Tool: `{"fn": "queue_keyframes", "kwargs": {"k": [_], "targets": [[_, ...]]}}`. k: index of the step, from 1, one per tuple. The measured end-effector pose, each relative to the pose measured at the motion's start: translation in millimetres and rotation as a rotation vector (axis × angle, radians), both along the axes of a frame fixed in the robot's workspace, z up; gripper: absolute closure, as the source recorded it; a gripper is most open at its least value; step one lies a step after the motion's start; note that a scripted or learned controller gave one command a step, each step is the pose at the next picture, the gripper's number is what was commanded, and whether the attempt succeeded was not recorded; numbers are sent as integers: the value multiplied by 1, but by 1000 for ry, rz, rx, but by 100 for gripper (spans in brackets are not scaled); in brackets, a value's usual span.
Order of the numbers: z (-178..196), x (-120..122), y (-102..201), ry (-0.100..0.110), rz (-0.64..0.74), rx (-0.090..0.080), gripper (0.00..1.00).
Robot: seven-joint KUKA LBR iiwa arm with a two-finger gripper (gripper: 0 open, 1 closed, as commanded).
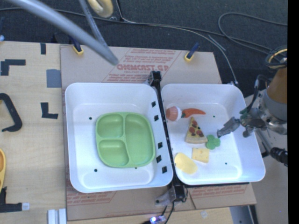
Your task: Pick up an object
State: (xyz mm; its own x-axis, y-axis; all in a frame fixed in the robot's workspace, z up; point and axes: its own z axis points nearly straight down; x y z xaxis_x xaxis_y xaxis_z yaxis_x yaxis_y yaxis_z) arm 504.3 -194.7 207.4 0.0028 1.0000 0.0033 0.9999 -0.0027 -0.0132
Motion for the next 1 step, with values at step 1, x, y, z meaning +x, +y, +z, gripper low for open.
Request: {"fn": "queue_keyframes", "kwargs": {"k": [1], "targets": [[6,3,0,-12,4,-3,0]]}}
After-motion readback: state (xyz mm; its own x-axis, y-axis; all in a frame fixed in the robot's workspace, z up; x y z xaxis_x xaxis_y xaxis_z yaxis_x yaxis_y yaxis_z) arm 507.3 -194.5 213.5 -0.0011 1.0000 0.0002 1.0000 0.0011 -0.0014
